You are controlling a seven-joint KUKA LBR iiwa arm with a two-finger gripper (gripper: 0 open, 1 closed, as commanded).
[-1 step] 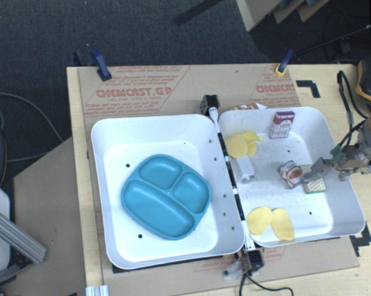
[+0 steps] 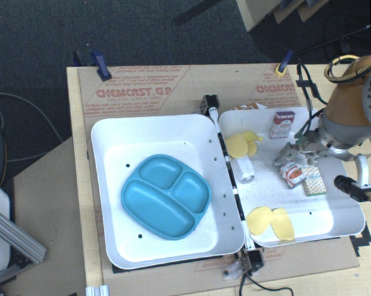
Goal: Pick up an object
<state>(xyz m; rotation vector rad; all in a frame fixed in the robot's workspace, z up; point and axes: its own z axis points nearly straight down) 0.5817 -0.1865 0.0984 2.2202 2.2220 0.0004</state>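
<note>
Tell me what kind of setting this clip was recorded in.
Most likely a robotics lab test bench rather than a home or kitchen. Two shallow white plastic bins sit side by side on a bare wooden board held by a blue clamp, with loose cables on the dark floor.

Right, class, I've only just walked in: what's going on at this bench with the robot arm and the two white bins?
The arm reaches in from the right, and its gripper hangs low over the right bin, just above a small red and white packet. Nothing can be seen lifted yet. Yellow pieces, a patterned packet and a small dark red carton lie around it. The left bin holds a blue divided tray.
</note>
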